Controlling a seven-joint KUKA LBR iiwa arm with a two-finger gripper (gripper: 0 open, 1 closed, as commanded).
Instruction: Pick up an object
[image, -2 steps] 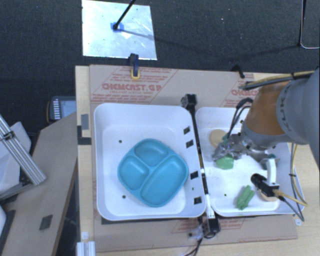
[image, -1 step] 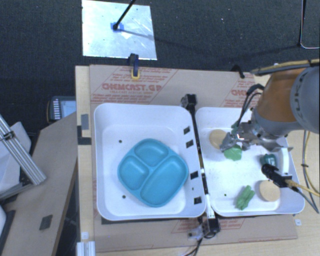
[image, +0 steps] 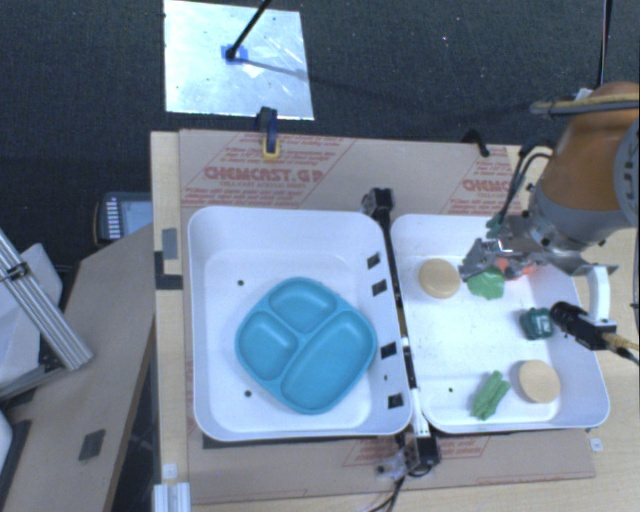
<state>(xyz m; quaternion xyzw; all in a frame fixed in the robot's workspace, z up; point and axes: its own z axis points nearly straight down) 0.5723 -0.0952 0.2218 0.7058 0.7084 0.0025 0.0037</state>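
The left shallow white bin (image: 215, 245) holds a light-blue plastic plate with three compartments (image: 305, 344). The right white bin (image: 585, 400) holds a tan disc (image: 438, 278) and a green lump (image: 487, 285) near its far edge, and a green stick-shaped piece (image: 489, 394) beside a second tan disc (image: 538, 381) at its near edge. The gripper (image: 485, 266) hovers over the green lump; whether it grips the lump cannot be told.

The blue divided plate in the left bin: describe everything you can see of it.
The blue plate is a light blue, rounded-square dish with three moulded compartments, two smaller ones toward the upper left and one larger one toward the lower right. It looks like matte plastic. It lies flat and face up on the floor of the left bin, turned at a diagonal to the bin's walls, roughly central and a little toward the near edge. Its compartments hold nothing. It touches only the bin floor; the gripper is over the other bin.
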